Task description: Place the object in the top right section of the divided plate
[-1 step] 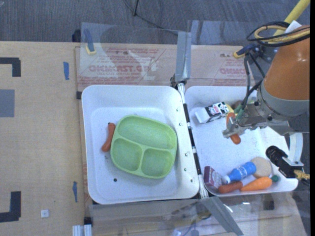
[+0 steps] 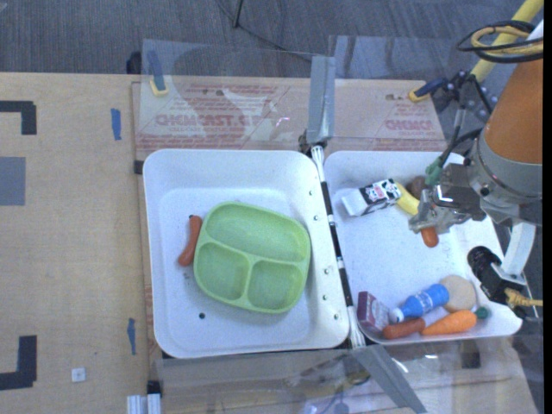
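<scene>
your gripper (image 2: pixel 429 224) hovers right of the green divided plate (image 2: pixel 251 256), seemingly pinching a small orange object (image 2: pixel 430 238), though you can't tell for certain.

The grey arm (image 2: pixel 517 136) reaches in from the right, its gripper (image 2: pixel 429 224) seemingly angled down-left.

The gripper (image 2: pixel 429 222) blurs over a small orange thing (image 2: pixel 430 238) just beneath it; whether it is clasped is unclear.
</scene>
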Robot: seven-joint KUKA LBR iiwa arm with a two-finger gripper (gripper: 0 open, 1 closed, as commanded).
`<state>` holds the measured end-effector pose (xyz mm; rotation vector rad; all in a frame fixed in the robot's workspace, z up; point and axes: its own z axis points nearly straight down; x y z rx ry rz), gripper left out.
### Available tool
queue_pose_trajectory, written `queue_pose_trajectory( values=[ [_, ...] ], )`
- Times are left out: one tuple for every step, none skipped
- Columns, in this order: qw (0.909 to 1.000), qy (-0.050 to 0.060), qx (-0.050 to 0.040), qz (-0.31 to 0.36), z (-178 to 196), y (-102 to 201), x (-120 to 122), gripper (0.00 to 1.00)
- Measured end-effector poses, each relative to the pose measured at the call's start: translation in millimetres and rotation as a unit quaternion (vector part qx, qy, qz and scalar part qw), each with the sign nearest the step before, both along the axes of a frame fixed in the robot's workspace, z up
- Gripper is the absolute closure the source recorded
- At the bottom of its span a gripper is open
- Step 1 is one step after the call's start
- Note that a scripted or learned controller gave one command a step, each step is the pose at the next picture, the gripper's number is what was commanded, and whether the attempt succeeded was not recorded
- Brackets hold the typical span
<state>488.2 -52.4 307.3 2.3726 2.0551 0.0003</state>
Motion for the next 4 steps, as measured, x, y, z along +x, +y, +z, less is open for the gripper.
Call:
queue_pose_trajectory(
  values=[
    [0.9967,0.003,0.0012,0.082,-16,38,-9,1.0],
    [0.973,0.0,0.0002,0.231,-12,111,12,1.0],
    [0.9557,0.001,0.0009,0.294,-125,153,64,1.0],
    [0.9558,0.001,0.0008,0.294,-125,153,64,0.0]
  ],
)
